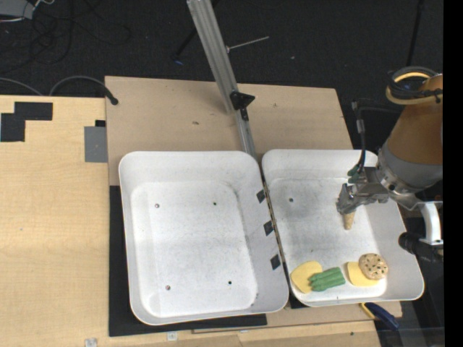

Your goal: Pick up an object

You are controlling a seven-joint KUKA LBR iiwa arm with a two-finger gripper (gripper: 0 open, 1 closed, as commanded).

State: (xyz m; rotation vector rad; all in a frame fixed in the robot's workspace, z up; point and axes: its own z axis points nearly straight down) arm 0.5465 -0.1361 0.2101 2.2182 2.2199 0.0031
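The gripper [348, 212] hung over the right bin [318, 186], near the middle of its right half, arm reaching in from the right. A small tan piece [349, 221] showed right at its tip. Could not tell whether that was a held object or part of the finger, and could not tell how the pincer was set either; too small and dark at that angle.

Candidate objects sat well apart from the gripper, lined up along the near edge of the right bin: a yellow piece [305, 274] on the left, a green piece [327, 279] lying against and partly over it, then a yellow slice [362, 275] with a speckled brown cookie [372, 266] on top of it.

Risks, as I judged them: the pieces were flat and crowded, so a descent on one could catch a neighbour or skid off. They lay close to the bin's sloped front wall, which could block a finger or tip the approach. The cookie, resting on the slice, could slide off if nudged. If the tan bit was only pinched lightly, it could drop.

Around: the left bin [145, 194] sat touching the right one, black clips [269, 228] along the seam. A slanted metal rail [217, 56] crossed the back of the bench, clear of the arm's path.
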